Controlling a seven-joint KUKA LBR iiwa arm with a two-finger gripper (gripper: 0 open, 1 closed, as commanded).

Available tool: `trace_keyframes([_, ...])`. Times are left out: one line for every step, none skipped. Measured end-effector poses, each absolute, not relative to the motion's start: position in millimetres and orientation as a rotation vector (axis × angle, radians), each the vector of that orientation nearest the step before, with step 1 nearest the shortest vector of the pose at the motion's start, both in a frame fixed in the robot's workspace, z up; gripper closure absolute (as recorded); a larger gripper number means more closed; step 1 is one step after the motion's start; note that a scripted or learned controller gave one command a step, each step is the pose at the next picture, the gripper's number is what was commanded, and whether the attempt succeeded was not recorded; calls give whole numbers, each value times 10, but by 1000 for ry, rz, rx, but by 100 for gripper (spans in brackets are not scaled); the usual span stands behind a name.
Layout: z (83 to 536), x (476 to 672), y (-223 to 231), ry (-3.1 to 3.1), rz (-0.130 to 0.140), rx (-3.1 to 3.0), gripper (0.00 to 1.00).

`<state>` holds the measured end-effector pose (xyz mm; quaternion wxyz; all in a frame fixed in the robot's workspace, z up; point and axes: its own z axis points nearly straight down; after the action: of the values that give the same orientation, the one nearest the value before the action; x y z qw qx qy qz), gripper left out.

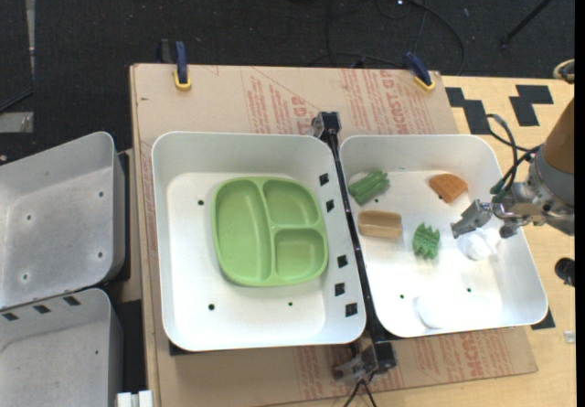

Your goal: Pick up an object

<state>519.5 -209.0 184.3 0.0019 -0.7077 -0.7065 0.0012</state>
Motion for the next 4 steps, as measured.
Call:
trace_keyframes([1257, 5230, -2125, -2221, -4, -2220, 0])
trace_keyframes([1393, 5249, -2137, -2228, -7, -2226, 100])
trace_keyframes([1983, 5335, -2083, -2230, -4, -2221, 100])
trace_keyframes([2411, 5360, -2083, -2229, -3, -2222, 100])
